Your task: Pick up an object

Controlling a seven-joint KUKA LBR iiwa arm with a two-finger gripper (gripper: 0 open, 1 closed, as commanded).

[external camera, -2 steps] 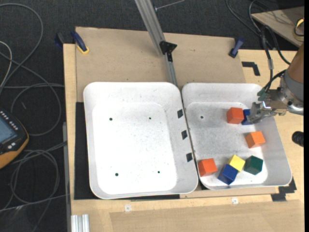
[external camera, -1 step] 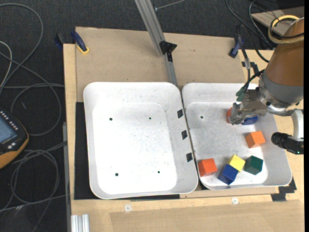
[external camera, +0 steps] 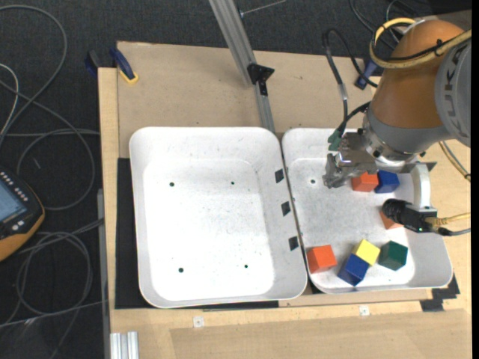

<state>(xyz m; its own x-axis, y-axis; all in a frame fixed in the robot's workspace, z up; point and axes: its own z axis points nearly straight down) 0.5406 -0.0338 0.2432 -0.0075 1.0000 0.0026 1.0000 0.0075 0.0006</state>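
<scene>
From the overhead camera I see the bench (external camera: 187,81) with the two white bins side by side. The left bin (external camera: 150,200) shows bare speckled floor with a few dark dots. The right bin (external camera: 314,200) holds all the blocks.

The arm (external camera: 419,73) comes in from the right, its orange band bulking over the far part of the right bin. The gripper (external camera: 337,172) hangs below it over that bin's far half, near the divider side. I cannot tell from this angle how it is set, and I see no block in it.

Just to the gripper's right lie an orange-red block (external camera: 365,182) and a blue block (external camera: 388,179), touching or nearly touching each other, partly under the wrist. Nearer the bin's right wall a small piece of another orange block (external camera: 388,217) peeks out behind a black fitting (external camera: 408,215) on the arm.

Along the near edge of the right bin I count four more: an orange block (external camera: 322,257) by the divider, then a dark blue block (external camera: 352,271) with a yellow block (external camera: 367,251) touching it at its far side, and a green block (external camera: 393,255) just beside the yellow one. These four sit well apart from the gripper.
</scene>
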